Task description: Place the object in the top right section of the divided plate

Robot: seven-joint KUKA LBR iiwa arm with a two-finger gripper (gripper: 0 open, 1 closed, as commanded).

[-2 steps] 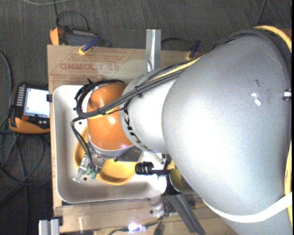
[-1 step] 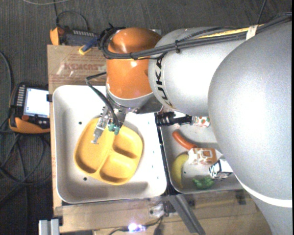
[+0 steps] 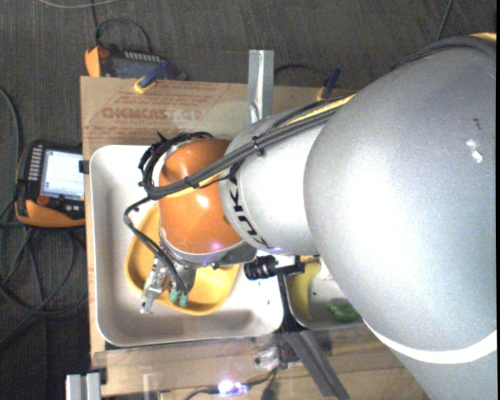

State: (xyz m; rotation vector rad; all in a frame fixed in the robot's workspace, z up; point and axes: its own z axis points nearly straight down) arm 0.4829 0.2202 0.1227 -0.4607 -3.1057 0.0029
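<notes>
Plate: yellow divided plate (image 3: 142, 265) is lying in the left white bin (image 3: 108, 223), mostly covered by the arm.
Hand: hand (image 3: 162, 294) is hovering over the plate's lower part; opening and contents cannot be made out.
Right bin: something green (image 3: 343, 311) is lying there.

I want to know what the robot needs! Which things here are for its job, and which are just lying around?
For the job:
- gripper
- yellow divided plate
- left white bin

Just lying about:
- handheld controller with screen
- green thing in the right bin
- cardboard sheet
</notes>
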